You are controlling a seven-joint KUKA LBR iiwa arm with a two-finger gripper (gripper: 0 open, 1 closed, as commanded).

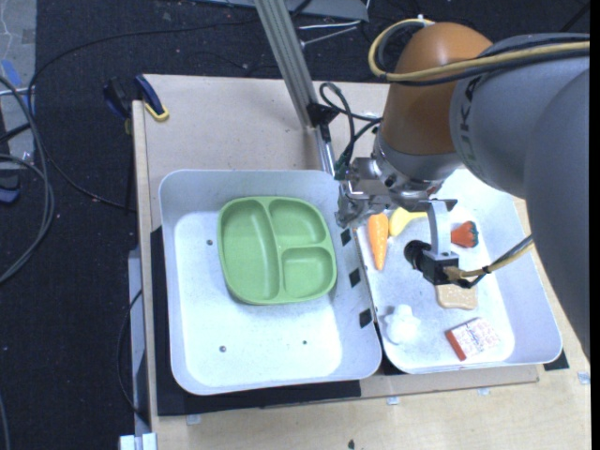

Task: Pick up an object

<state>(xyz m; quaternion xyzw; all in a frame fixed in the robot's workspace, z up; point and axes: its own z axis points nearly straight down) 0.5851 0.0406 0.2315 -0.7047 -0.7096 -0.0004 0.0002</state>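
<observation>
Hanging low over the inner edge of the right bin point(521, 298), the gripper point(352, 208) sits just beside the top of the carrot point(377, 242), probably the target since it lies nearest; whether the gripper is wide or narrow I cannot tell. Toast point(457, 296), a packet point(473, 337) and a white lump point(403, 324) lie spread through the same bin, apart enough to take singly, while the green plate point(277, 249) rests alone in the left bin point(197, 331).
</observation>
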